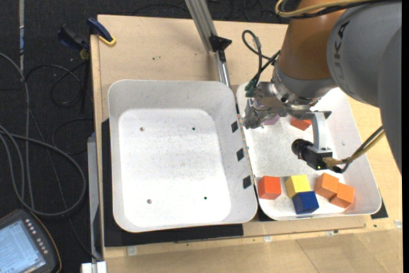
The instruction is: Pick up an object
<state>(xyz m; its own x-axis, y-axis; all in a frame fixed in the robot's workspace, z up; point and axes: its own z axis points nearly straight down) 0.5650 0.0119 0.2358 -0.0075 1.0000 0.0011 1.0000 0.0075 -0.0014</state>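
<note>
Both bins are white with fine dark speckling: the left bin (128, 137) and the right bin (358, 137). The right bin contains an orange block (270, 187), a yellow block (297, 185), a blue block (306, 202) and two further orange blocks (335, 189). The arm (358, 35) is grey with an orange band. The bench (160, 48) is light tan. The floor (51, 137) is black.
</note>
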